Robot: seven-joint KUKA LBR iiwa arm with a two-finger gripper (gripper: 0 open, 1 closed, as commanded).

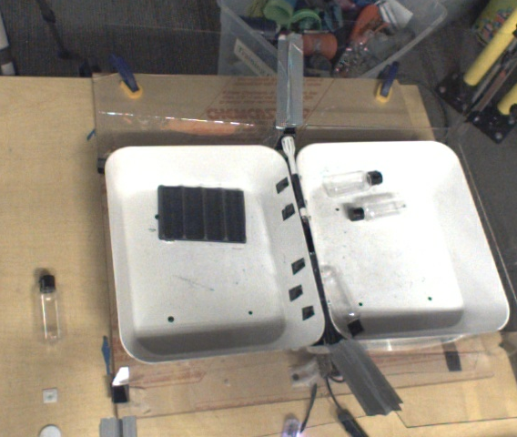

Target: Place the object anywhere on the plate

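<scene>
A dark ribbed rectangular plate [201, 214] lies flat in the left white bin [149, 317], toward its back left. In the right white bin [440, 280], two clear vials with black caps lie on their sides near the back: one [351, 182] with its cap to the right, the other [375, 210] with its cap to the left. A third clear vial [336, 297] seems to lie along that bin's left wall, with a black cap at its near end.
Another clear vial with a black cap [49, 306] lies on the wooden bench left of the bins. Black clips [297, 264] line the divider between the bins. A clear tub of colourful items [331, 12] stands behind, and yellow tools [504, 25] are at the back right.
</scene>
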